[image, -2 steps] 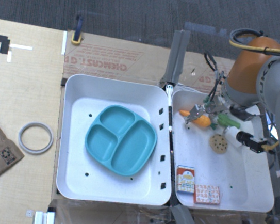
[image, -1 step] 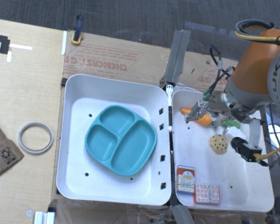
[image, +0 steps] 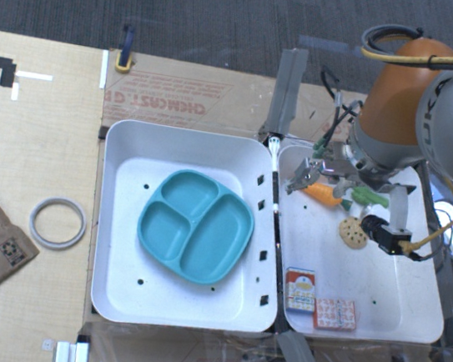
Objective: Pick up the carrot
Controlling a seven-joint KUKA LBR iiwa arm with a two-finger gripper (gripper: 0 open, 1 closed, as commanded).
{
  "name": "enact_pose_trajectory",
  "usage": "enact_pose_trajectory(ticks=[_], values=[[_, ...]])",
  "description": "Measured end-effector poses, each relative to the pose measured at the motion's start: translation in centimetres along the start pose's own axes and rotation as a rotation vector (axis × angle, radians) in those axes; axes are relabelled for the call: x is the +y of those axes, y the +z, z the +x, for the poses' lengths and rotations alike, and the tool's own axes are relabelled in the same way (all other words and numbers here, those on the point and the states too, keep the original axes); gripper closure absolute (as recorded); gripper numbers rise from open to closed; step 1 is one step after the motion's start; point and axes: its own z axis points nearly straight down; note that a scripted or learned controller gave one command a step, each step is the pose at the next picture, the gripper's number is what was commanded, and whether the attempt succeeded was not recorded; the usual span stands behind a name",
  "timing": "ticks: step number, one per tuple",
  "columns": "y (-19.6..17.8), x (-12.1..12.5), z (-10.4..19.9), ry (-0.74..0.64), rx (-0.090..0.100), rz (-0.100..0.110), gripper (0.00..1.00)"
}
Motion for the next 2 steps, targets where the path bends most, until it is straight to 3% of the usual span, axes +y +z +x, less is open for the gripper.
enact_pose_trajectory(ticks=[1,2], values=[[6.4,-0.4,-7.5,0.218,0.001,0.001,0.00],[9.5,4.9,-8.3,0.157,-0.001,-0.006,0.00]])
